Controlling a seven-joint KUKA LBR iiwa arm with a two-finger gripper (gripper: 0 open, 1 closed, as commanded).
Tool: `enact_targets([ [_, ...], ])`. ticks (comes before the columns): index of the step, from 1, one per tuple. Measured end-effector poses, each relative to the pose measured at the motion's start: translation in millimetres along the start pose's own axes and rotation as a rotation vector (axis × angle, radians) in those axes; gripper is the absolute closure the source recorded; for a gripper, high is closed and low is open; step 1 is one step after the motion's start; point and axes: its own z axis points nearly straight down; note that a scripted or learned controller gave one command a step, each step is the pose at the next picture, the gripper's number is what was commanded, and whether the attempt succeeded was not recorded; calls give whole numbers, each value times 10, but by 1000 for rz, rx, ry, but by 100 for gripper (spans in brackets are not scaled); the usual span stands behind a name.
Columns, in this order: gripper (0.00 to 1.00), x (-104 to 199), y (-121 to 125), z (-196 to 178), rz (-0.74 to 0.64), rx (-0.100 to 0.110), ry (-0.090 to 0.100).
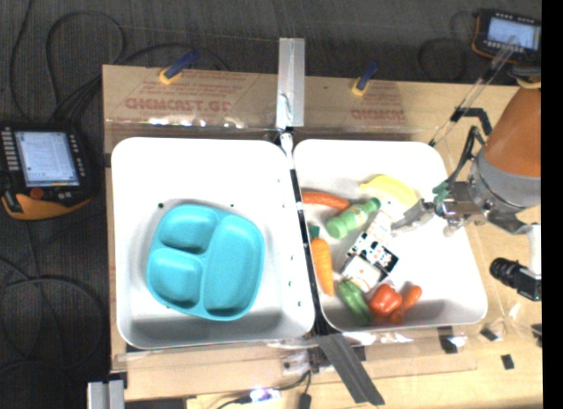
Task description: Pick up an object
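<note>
A KUKA arm (515, 148) reaches in from the right over a desk (422, 104) carrying 2 shallow white bins, its claw (413, 215) hanging above the right bin (457, 284) with the task of picking up an object not yet done. The claw sits just right of the toy pile, near the yellow banana (391, 189) and the green bottle (352, 218); nothing shows between its fingers, and how far apart they stand is too small to tell.

The candidates lie crowded along the left half of the right bin: an orange carrot (325, 198) at the far end, a second carrot (322, 262) against the dividing wall, a white carton with black markings (373, 253) in the middle, and, at the near end, a green pepper (354, 299) touching a red-orange vegetable (387, 297). The left bin (132, 222) holds a turquoise 3-compartment plate (207, 260), well apart from the claw.

The step in hand looks like the approach, with the claw positioned but not lowered onto anything. The next move likely calls for choosing 1 toy, probably the bottle or banana closest by, then descending with the fingers straddling it. The tight packing could let a neighbouring piece block the closing.
</note>
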Motion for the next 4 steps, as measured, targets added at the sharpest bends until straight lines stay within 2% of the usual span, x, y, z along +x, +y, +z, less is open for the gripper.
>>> enact_targets([
  [1,0,0,0,0,0,0,0],
  [2,0,197,338,1228,73,-4,0],
  [3,0,278,78,1279,-32,-51,-7],
  [4,100,306,71,1203,-35,-45,-2],
])
